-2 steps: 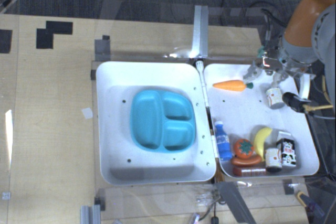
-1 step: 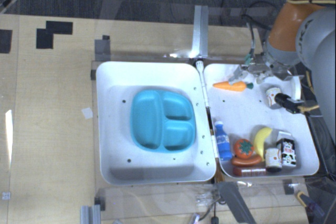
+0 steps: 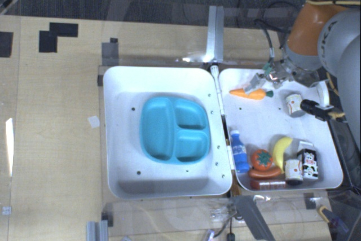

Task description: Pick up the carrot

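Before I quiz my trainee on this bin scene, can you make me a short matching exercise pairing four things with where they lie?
Things:
1. carrot
2. blue tray
3. banana
4. blue bottle

Places:
A. middle of the left bin
B. right bin, against its left wall
C. far end of the right bin, near the gripper
D. near end of the right bin, beside the tomato

Pairs: 1-C, 2-A, 3-D, 4-B
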Robot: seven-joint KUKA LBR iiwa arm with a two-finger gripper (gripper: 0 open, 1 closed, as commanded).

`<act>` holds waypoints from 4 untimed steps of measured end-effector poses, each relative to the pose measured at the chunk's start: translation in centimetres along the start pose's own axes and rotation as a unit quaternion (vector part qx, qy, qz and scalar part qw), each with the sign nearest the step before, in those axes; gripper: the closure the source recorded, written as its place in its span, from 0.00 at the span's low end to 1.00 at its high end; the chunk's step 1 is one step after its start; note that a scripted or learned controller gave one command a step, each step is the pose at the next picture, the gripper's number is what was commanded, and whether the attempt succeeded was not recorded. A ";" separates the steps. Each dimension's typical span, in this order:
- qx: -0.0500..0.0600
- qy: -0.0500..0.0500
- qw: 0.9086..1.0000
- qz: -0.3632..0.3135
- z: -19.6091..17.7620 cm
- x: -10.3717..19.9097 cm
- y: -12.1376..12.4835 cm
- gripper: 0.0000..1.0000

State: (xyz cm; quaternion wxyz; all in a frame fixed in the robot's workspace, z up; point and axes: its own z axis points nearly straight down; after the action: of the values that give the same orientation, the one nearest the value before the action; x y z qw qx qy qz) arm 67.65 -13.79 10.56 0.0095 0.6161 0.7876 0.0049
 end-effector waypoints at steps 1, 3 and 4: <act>0.012 0.007 0.993 -0.119 1.3 -2.3 -1.3 0.00; 0.014 0.002 0.999 0.050 1.0 1.5 -0.5 1.00; 0.006 0.004 0.999 -0.049 -8.2 10.8 2.2 1.00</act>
State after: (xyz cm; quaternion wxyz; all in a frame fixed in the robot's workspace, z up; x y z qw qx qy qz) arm 67.06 -2.76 18.68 0.0032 0.5766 0.8170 0.0024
